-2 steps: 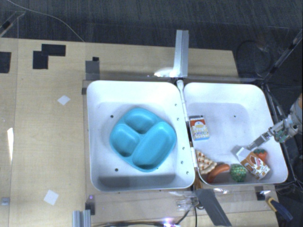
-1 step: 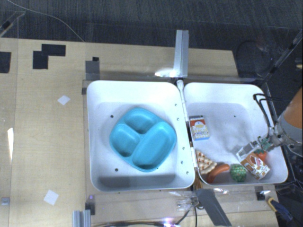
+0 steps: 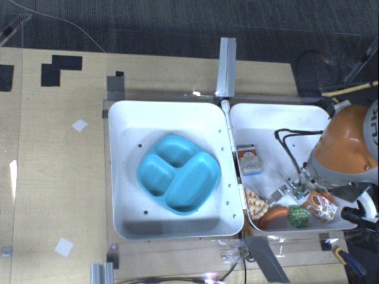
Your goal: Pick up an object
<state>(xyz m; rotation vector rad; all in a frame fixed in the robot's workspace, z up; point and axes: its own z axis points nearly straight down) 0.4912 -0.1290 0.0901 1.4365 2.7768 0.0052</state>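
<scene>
The right bin [image 3: 266,126] holds several small items. A red and blue box [image 3: 249,160] lies by its left wall. A waffle-patterned piece [image 3: 255,204], a red sausage-like piece [image 3: 273,215], a green knobbly piece [image 3: 298,216] and a red and white packet [image 3: 322,206] crowd its front edge. My gripper [image 3: 288,190] hangs just above the red and green pieces, open, with nothing between its fingers. The orange-banded arm [image 3: 346,141] covers the bin's right side.
The left bin [image 3: 121,152] holds a blue divided plate [image 3: 179,173]. A black cable [image 3: 290,136] loops over the right bin's back. A metal post [image 3: 226,67] stands behind the wall between the bins.
</scene>
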